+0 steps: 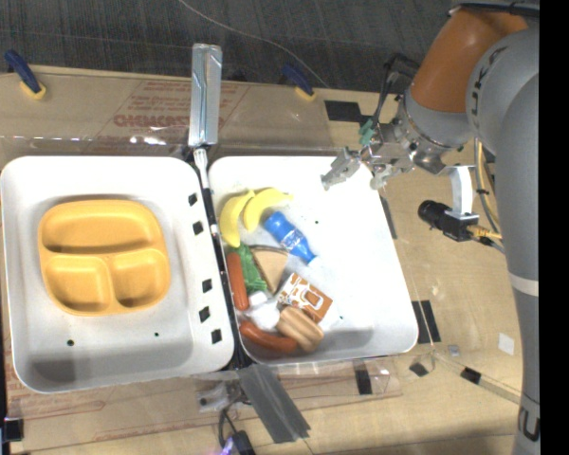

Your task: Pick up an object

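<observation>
The right bin (379, 282) holds a heap along its left side. In it are yellow bananas (247, 211), a blue bottle (290, 237), a green piece (254, 273), a red sausage (238, 282), an orange-and-white packet (306, 300) and a brown bun (299, 327). My gripper (358, 172) hovers over the bin's far right corner, above and to the right of the heap. It is open, with nothing between its fingers.
A yellow compartment tray (104, 254) fills much of the left bin (19, 330). A metal bar (205, 93) stands at the divide between the bins. Blue clamps (26, 72) hold the cardboard backing at the far edge.
</observation>
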`<state>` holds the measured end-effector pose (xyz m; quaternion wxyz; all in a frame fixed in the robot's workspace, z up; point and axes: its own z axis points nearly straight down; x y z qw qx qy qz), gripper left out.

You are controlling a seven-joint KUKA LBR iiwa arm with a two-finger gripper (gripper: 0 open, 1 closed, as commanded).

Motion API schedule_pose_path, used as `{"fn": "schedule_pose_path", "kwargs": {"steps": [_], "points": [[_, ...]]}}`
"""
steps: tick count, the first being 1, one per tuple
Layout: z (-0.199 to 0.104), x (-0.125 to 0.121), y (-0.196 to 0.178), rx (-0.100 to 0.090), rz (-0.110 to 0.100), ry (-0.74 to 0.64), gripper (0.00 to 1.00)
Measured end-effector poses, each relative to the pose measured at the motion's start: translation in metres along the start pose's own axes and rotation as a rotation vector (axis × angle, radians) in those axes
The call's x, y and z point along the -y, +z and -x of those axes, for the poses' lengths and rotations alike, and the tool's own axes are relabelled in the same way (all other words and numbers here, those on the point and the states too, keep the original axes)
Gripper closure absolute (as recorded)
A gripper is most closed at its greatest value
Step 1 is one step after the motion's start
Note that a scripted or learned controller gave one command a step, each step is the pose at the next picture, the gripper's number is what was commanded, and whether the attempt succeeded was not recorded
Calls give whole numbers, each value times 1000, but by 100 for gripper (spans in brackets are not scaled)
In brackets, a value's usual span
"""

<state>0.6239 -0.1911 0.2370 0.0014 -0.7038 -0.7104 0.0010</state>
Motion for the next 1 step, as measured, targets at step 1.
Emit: {"fn": "schedule_pose_path", "kwargs": {"steps": [1], "points": [[13, -32, 84, 0, -4, 457, 0]]}}
